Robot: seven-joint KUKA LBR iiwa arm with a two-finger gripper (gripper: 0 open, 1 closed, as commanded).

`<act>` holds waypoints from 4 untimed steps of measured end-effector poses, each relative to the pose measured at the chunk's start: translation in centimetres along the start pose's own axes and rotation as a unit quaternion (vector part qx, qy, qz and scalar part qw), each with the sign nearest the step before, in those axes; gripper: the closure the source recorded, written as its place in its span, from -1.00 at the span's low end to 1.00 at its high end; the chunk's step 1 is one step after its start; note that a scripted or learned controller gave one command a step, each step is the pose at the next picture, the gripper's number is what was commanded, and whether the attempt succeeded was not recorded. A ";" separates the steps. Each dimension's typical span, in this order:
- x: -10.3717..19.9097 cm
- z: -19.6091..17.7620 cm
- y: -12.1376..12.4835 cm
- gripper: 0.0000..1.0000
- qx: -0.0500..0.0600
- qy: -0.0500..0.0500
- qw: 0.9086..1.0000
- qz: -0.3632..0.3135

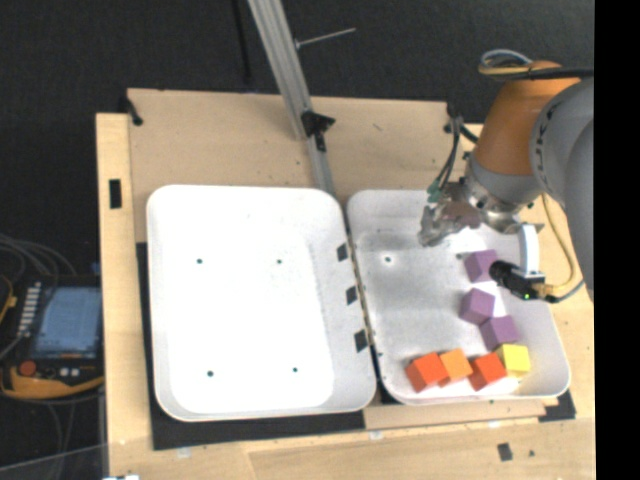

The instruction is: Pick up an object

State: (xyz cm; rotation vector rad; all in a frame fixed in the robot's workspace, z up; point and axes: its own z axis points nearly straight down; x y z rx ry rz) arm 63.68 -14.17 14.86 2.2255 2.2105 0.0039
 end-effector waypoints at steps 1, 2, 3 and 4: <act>0.1 -4.4 0.0 1.00 0.000 0.000 1.000 -0.003; -0.1 -7.7 0.1 1.00 0.000 0.000 1.000 -0.005; 5.2 -6.9 0.0 1.00 0.003 0.001 1.000 -0.006; 9.7 -7.8 -0.4 1.00 0.003 0.002 1.000 -0.007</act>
